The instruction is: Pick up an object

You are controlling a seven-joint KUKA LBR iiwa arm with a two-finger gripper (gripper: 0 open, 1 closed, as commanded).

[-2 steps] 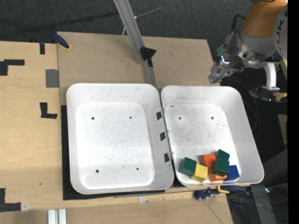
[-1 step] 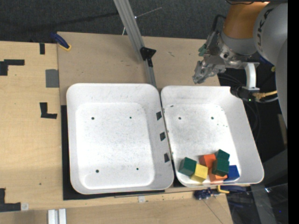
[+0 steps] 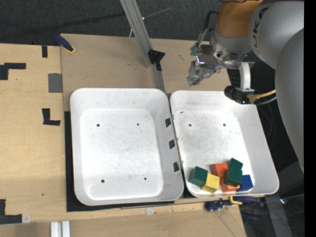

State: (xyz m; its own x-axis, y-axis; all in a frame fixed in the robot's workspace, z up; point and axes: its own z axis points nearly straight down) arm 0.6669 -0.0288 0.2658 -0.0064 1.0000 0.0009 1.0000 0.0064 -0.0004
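We see the metal gripper [image 3: 199,74] raised above the far rim of the right bin [image 3: 256,127], a shallow white plastic tray with rounded corners. We cannot tell how it is set. The small hard-edged blocks lie clustered at that bin's near edge: green block [image 3: 199,175], yellow block [image 3: 212,181], orange block [image 3: 220,170], dark green block [image 3: 235,171], blue block [image 3: 246,182]. The left bin [image 3: 79,132] matches it.

Grey arm [image 3: 284,28] w/ orange band [image 3: 239,9] was seen; metal gripper [image 3: 200,75] below band, black cables beside it.
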